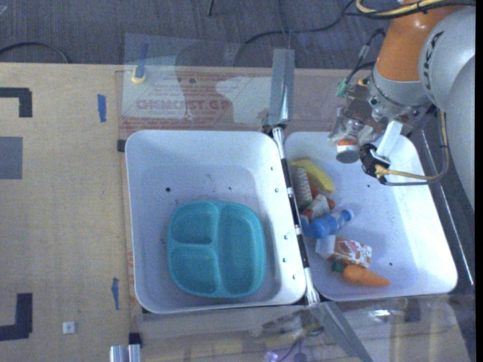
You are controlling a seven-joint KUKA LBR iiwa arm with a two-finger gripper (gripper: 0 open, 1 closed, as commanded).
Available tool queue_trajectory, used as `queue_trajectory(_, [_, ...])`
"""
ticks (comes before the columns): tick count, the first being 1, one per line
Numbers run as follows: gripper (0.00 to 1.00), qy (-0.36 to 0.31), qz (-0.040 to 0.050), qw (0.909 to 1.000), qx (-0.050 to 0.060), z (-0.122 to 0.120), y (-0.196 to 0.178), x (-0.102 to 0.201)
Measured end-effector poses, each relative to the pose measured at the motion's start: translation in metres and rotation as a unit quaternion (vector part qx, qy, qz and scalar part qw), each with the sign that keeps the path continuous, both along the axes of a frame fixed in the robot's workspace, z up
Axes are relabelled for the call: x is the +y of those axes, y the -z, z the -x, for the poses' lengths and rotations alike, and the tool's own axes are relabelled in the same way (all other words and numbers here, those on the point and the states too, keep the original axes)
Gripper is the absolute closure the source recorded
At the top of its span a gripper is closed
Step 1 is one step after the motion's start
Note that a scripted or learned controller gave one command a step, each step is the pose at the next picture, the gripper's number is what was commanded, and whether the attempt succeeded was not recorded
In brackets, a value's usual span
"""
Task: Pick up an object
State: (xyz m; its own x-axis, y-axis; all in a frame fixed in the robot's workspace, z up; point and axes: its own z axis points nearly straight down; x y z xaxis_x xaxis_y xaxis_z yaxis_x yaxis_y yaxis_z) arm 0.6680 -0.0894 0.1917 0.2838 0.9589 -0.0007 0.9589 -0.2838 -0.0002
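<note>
My gripper [355,143] hangs over the far edge of the right bin [423,225], above and to the right of a yellow banana [315,173]. A small round grey and orange piece shows at its tip. Along the right bin's left side lie the banana, a brown ridged item [302,183], a blue bottle [329,224], a small carton [352,252] and an orange carrot [365,277]. The left bin [151,164] holds a teal divided plate [216,248].
A metal divider [281,89] rises between the bins at the back. Cables [302,6] trail across the floor beyond the bench. The right half of the right bin is bare white floor. Tan bench surface [60,202] lies left of the bins.
</note>
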Motion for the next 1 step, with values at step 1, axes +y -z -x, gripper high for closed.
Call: queue_trajectory(1, [1.0, -0.096, -0.0007, 0.9954, 0.001, 0.0005, 0.0509, -0.0071])
